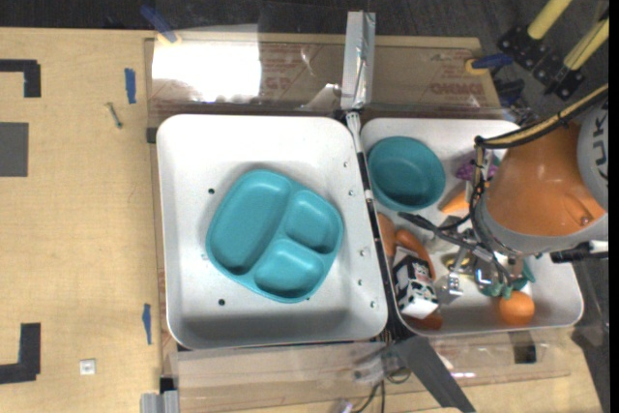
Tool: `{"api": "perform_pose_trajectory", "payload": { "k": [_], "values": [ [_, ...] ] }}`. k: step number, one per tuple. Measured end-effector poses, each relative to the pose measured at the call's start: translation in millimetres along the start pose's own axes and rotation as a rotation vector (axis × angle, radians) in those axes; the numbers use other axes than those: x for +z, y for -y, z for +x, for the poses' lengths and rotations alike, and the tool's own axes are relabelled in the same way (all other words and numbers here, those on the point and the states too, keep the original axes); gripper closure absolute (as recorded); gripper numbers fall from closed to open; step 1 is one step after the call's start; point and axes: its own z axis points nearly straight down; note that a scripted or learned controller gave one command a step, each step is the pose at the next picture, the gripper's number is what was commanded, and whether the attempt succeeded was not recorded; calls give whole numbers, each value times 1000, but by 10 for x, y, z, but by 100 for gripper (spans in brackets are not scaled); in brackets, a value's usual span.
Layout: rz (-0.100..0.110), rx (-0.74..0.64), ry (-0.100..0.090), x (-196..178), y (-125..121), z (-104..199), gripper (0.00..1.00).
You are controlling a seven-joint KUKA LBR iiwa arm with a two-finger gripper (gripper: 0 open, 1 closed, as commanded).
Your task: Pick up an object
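Wooden bench boards [68, 237] and a dark floor are seen around two shallow white bins placed side by side. Far to the left of the gripper, in the left bin [184, 150], a teal divided plate [276, 234] is lying flat; it is judged stiff, smooth and wide, so it could be taken only at its rim. Nearer, in the right bin [566, 305], a teal bowl [406, 171] is standing upright, also hard and slippery, with a thin rim as the only place to hold. Just left of the gripper, a small black-and-white box [418, 285] is resting among orange pieces that cannot be named. The gripper [479, 271] is lowered into this clutter under the orange wrist band; whether its fingers are apart or together cannot be told. Just to the right of it, an orange round fruit [517, 307] is lying near the front wall. This fruit is probably light and firm but may roll, so it should be taken across its middle.
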Motion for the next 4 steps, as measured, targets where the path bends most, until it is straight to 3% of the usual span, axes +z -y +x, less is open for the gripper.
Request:
{"api": "perform_pose_trajectory", "payload": {
  "k": [1, 2, 3, 4],
  "values": [
    [-1, -63, 9, -6, -20, 28, 0],
    [-4, 37, -1, -993, -573, -469, 0],
    [-3, -275, 0, -218, -243, -506, 0],
    [-1, -461, 10, -12, 273, -98, 0]
  ]
}}
